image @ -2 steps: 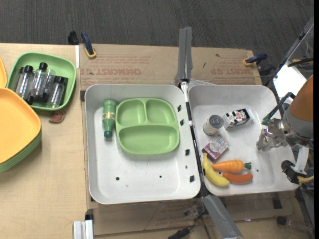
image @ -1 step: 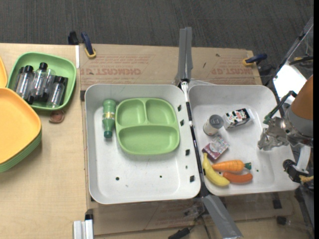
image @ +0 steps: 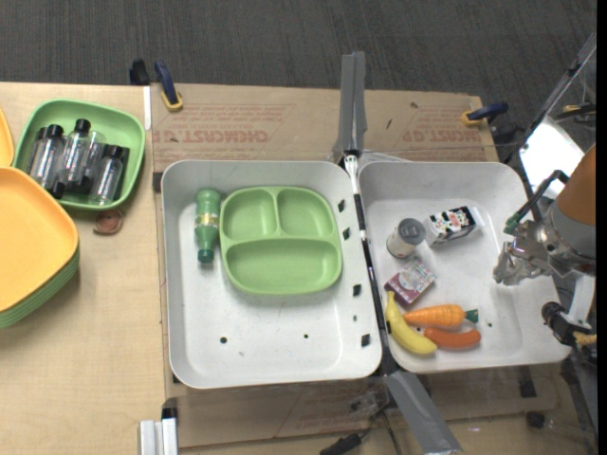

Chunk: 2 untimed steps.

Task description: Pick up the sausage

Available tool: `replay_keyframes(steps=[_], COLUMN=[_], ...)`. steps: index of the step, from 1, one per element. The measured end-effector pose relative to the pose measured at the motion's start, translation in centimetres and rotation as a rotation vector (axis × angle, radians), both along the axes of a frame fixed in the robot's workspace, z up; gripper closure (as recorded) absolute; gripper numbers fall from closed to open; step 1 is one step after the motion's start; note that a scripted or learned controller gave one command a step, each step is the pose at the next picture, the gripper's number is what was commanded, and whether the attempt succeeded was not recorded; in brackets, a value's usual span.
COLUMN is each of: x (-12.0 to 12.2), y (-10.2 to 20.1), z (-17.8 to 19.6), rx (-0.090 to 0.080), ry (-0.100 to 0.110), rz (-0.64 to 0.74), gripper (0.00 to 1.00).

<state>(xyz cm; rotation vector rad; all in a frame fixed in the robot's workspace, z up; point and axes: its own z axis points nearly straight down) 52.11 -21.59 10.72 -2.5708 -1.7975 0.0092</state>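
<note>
Red "CHEMCAST GP" lettering, upside down, on brown cardboard sheet (image: 285, 121) under bins

In the right bin (image: 493, 344), the sausage (image: 453, 338) lies in front of the carrot (image: 442, 316), beside the banana (image: 406, 331). A divided plate (image: 281, 240) sits in the left bin (image: 275, 349).

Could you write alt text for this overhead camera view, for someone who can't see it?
A robot gripper hovers at the right bin's right side, apart from a red-orange sausage lying beside a carrot and banana near the front. The left bin holds a green divided plate and a green bottle.
</note>
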Motion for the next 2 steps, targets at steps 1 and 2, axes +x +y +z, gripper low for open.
replay_keyframes(steps=[1,2], x=[-4.28,-4.26], y=[0.09,0.06], z=[-1.09,-0.26], rx=[0.001,0.002], ry=[-0.004,-0.004], rz=[0.146,0.143], gripper=[1.0,1.0])
